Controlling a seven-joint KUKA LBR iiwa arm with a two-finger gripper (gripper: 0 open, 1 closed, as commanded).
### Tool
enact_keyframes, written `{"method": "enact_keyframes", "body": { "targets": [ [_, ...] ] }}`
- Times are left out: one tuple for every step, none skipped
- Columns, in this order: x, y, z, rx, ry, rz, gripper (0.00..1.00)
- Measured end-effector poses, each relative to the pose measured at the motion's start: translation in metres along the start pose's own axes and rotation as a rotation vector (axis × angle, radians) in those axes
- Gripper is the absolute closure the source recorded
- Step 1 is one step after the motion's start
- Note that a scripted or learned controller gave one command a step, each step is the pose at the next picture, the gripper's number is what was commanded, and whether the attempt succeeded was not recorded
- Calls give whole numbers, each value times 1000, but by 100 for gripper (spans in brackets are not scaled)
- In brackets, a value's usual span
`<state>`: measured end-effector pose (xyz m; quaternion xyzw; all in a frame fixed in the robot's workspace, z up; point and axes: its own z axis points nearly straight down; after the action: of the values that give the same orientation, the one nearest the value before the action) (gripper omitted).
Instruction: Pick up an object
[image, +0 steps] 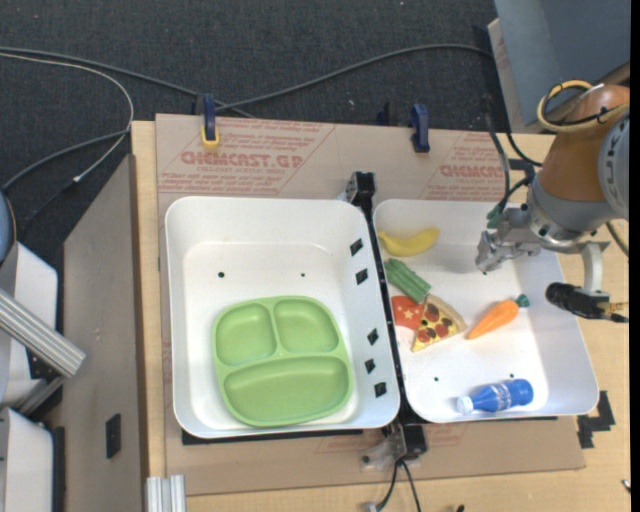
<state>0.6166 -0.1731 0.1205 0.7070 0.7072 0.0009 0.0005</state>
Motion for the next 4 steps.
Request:
{"method": "enact_keyframes", "body": {
  "targets": [
    [0,-1,-65,-5,-2,-1,100],
    [-2,1,-109,-4,-2,-1,100],
    [-2,3,-154,-5,-2,-2,100],
    [54,-7,-136,5,3,-6,100]
  ]
}}
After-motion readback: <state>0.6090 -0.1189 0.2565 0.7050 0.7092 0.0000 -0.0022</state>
